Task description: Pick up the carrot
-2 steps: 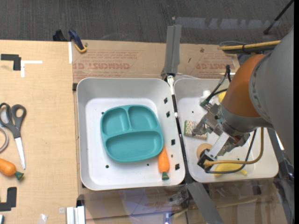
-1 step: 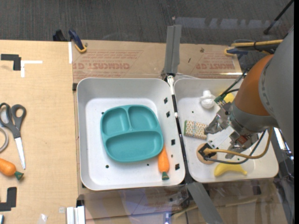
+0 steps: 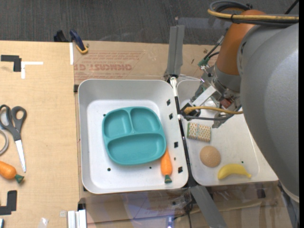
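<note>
One carrot (image 3: 166,164) lies in the left bin (image 3: 90,141), squeezed between the teal tray (image 3: 134,136) and the bin's right wall, green end toward the near corner. Open floor shows left of the tray. In the right bin (image 3: 247,148) sit a wafer (image 3: 199,132), egg (image 3: 210,156) and banana (image 3: 233,171). Above its far end hangs the gripper (image 3: 216,109); whether it is open I cannot tell.

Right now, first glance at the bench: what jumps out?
The teal divided plate in the middle of the left bin, with an orange carrot lying just off its lower right edge. The grey arm bulks over the right bin, where a banana, a round tan item and a small patterned block lie.
</note>
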Controlling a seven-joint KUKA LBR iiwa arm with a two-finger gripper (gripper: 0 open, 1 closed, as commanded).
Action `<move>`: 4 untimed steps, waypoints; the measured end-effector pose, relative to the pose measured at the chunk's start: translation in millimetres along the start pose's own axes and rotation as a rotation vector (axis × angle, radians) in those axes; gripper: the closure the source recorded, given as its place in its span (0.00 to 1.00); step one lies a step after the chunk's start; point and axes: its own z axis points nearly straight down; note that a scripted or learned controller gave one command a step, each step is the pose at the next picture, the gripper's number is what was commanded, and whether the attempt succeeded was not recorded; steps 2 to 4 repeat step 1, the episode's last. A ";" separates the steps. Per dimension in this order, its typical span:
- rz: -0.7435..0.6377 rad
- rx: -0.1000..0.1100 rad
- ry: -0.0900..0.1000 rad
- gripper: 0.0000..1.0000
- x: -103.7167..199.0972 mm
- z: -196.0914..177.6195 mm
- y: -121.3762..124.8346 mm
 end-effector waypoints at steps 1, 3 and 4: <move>-0.005 0.002 -0.007 1.00 -0.8 -6.8 0.4; -0.005 0.002 -0.007 1.00 -0.8 -6.8 0.4; -0.005 0.002 -0.007 1.00 -0.8 -6.8 0.4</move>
